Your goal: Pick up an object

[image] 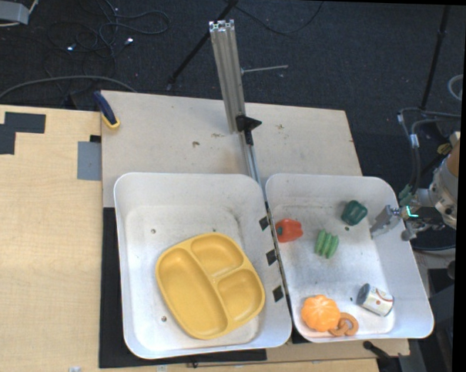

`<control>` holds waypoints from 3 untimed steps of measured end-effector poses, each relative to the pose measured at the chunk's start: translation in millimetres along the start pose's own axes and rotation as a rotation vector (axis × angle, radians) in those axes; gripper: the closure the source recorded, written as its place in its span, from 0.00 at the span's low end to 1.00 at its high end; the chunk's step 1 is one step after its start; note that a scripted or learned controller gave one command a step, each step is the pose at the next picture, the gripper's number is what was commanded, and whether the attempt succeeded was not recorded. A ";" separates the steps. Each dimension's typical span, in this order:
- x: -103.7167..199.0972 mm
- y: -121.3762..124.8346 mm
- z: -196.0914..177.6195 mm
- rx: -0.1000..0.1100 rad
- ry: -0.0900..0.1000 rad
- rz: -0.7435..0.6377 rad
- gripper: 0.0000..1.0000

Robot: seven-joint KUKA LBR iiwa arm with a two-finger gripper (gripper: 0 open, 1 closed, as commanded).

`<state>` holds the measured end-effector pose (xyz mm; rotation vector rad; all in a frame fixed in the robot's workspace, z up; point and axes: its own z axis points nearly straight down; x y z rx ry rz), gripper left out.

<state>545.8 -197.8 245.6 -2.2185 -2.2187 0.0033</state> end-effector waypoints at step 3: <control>6.5 -5.3 91.3 0.004 0.001 0.000 0.00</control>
